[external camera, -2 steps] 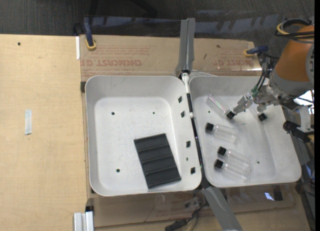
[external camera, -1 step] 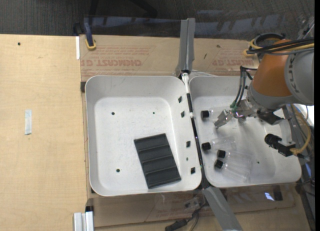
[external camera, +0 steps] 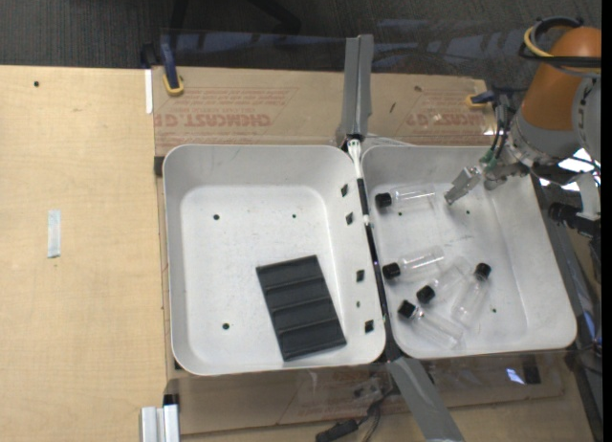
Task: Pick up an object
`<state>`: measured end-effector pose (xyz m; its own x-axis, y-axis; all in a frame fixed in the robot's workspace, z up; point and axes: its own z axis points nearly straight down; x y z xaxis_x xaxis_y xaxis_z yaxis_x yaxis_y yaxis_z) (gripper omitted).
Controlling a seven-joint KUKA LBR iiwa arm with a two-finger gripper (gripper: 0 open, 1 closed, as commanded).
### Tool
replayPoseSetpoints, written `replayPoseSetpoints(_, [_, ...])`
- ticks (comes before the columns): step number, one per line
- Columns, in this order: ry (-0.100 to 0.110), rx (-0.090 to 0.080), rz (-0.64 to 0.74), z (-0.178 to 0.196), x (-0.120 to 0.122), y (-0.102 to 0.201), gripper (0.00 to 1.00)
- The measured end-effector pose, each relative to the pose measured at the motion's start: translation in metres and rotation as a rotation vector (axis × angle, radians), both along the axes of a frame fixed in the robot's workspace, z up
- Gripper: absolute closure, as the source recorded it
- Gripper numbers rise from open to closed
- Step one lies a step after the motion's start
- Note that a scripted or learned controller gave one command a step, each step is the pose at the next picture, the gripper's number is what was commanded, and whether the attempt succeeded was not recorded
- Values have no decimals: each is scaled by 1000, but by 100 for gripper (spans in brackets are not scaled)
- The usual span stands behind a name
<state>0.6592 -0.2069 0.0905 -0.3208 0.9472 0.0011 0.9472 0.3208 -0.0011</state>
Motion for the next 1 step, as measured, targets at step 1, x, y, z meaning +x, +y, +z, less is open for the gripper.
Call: replayPoseSetpoints(1, [-1, -1, 53, 15, -68, -15, 0])
